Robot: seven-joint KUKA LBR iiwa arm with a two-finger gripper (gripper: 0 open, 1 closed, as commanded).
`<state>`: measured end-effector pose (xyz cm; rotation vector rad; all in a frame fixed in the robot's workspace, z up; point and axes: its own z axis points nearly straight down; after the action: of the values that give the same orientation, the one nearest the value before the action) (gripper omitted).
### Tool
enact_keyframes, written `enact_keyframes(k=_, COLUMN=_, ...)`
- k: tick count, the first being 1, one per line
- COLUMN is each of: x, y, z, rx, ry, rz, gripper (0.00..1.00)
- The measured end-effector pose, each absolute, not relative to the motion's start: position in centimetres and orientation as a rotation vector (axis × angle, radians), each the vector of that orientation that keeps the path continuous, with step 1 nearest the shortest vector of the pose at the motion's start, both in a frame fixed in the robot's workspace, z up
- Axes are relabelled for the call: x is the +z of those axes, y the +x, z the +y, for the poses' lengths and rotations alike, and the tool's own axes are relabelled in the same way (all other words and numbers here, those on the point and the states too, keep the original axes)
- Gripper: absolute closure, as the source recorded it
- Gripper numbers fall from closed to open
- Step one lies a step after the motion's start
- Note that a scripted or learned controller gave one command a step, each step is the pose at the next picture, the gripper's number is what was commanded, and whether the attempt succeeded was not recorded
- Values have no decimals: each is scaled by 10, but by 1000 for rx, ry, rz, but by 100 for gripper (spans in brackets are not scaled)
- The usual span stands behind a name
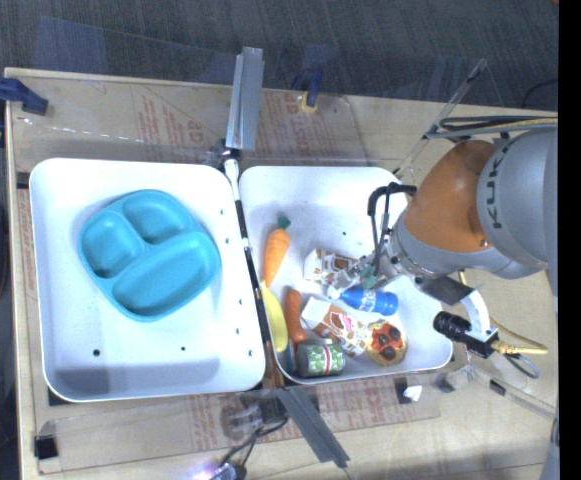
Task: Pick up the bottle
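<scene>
the right bin (310, 183) is open along its upper half. its lower half is crowded: carrot (275, 251), bottle (368, 300), packets (345, 323), can (320, 359).

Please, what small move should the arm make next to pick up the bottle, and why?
Probably a short descent straight down. The gripper sits just above the blue-and-white bottle, which lies on its side in the right bin, crowded by snack packets.
</scene>
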<state>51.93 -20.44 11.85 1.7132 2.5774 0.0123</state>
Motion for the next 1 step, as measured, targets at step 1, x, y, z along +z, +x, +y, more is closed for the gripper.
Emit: enact_keyframes(k=1, x=264, y=540, z=-210, rx=0, ry=1912, rz=2491, gripper=100)
